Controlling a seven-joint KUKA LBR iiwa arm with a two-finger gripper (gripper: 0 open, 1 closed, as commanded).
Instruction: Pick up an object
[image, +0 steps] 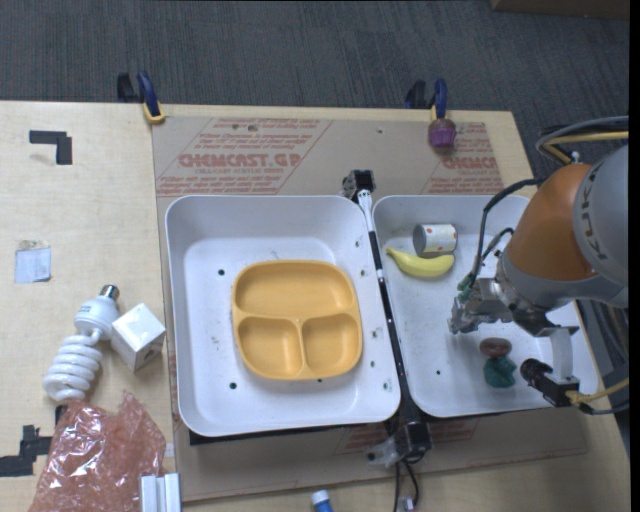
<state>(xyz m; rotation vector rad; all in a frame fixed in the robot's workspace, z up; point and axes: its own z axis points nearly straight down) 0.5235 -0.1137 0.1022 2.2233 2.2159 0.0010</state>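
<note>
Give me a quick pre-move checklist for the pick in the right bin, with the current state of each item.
1. Claw is over the right bin: ok, it hangs above the bin floor near the middle.
2. Claw open or shut: cannot tell at this angle.
3. Nothing held yet: ok, no object shows between its tips.
4. Nearest targets located: ok, a small brown object and a green object lie just right of the claw, close together.
5. Other targets free: ok, the banana and the small can lie at the bin's far end, apart from the arm.
6. Yellow divided tray out of the way: ok, it sits in the left bin.
</note>
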